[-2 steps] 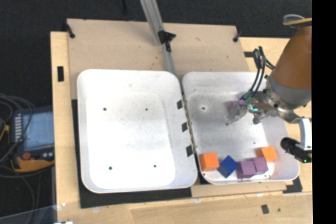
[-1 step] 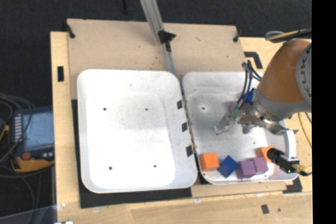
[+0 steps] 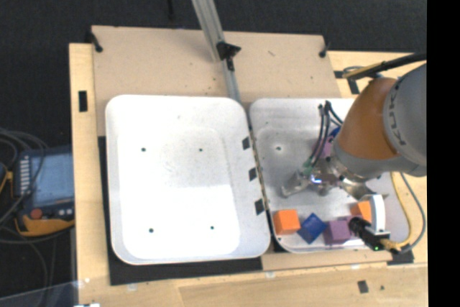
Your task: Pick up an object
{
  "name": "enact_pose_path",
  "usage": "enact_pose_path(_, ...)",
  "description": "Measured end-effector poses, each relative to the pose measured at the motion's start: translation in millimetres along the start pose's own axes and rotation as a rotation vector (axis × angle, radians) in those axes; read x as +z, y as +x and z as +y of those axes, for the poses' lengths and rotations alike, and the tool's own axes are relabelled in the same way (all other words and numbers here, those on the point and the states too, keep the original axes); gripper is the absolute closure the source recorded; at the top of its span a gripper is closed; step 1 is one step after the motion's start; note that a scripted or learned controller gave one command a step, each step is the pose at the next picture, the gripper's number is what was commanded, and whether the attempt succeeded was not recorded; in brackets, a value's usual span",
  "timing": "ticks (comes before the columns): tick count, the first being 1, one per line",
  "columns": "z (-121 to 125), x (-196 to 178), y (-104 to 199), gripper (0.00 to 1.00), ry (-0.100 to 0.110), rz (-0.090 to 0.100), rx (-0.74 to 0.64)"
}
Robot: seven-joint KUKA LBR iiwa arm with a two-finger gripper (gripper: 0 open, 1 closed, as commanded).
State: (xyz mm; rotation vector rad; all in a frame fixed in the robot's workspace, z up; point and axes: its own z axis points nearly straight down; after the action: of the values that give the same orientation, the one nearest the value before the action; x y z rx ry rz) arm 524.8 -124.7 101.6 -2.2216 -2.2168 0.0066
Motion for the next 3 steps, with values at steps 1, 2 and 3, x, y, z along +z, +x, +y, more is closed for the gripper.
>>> enact_pose_path(1,1.0,3.3,-1.1,0.00,-0.006,0.000,0.002)
enact_pose_path(2,2.0,-7.8,-2.0,1.00,-0.011,0.001,0.009)
enact_pose_path(3,0.0,-51.6,-2.0,1.00,-0.011,0.000,0.000)
